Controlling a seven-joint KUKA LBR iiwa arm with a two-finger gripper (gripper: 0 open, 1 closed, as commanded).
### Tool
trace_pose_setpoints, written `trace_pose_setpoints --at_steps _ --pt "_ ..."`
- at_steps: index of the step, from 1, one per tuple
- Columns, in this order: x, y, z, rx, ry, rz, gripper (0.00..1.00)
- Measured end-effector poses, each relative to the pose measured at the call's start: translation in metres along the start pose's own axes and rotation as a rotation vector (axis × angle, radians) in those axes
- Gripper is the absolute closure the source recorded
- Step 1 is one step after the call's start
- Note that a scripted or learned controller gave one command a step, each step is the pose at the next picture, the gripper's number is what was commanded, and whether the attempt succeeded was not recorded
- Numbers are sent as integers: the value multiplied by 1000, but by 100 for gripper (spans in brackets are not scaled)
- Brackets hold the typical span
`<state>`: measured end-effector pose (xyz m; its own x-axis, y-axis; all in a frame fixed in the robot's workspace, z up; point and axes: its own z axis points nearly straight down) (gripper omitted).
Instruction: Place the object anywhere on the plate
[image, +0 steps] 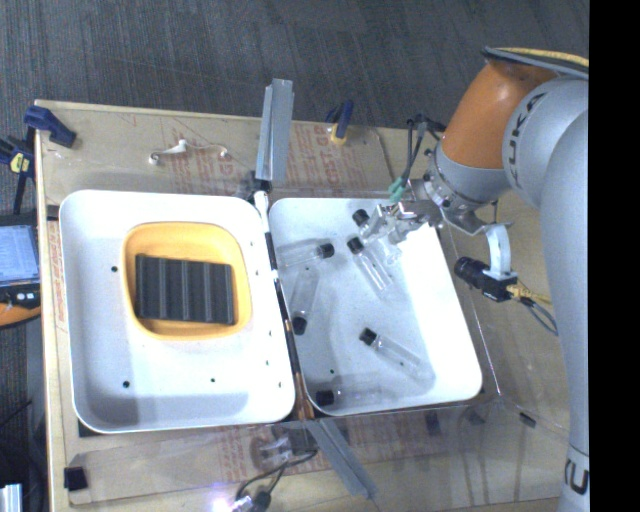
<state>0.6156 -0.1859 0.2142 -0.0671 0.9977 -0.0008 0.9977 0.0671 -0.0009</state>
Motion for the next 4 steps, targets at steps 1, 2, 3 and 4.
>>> trace_pose_setpoints --at_steps 1,2,3,4 --pt "66 1 14 4 2 -204 100" --pt "109 30 22 -1 0 -364 100" --pt "155 52 12 -3 -1 -498 100" --pt "169 20 23 3 2 -700 100"
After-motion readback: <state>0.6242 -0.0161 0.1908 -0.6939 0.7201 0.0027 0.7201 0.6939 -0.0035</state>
